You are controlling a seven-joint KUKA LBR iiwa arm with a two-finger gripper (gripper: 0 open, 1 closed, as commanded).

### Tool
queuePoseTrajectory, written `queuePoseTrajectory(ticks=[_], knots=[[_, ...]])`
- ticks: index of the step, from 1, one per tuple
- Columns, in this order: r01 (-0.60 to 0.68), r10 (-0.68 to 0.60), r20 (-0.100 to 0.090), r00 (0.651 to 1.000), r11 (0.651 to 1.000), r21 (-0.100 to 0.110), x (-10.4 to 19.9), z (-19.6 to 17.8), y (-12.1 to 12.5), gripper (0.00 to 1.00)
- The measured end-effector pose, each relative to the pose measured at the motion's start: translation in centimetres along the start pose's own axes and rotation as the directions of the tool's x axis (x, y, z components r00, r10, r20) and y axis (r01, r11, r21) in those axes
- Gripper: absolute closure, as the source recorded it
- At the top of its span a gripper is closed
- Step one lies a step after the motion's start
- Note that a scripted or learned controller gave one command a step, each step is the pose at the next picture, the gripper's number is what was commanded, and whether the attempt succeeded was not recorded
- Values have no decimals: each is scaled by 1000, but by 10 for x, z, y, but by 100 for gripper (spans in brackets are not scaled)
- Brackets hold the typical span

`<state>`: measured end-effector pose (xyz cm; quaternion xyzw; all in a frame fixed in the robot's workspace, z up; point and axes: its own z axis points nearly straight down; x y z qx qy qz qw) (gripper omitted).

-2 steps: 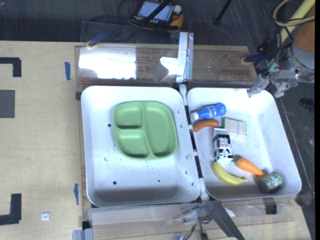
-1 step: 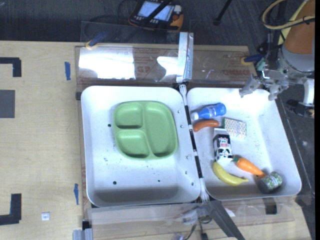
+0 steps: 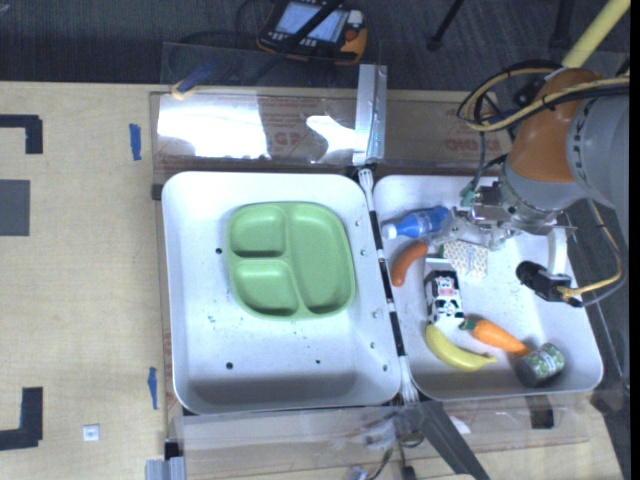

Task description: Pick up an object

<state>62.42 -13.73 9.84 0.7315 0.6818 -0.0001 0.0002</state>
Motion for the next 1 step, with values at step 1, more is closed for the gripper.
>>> queuePoseTrajectory(ticks=[1], knots=[[72,-72,-1,997,997,-4,35,12,-80,0]])
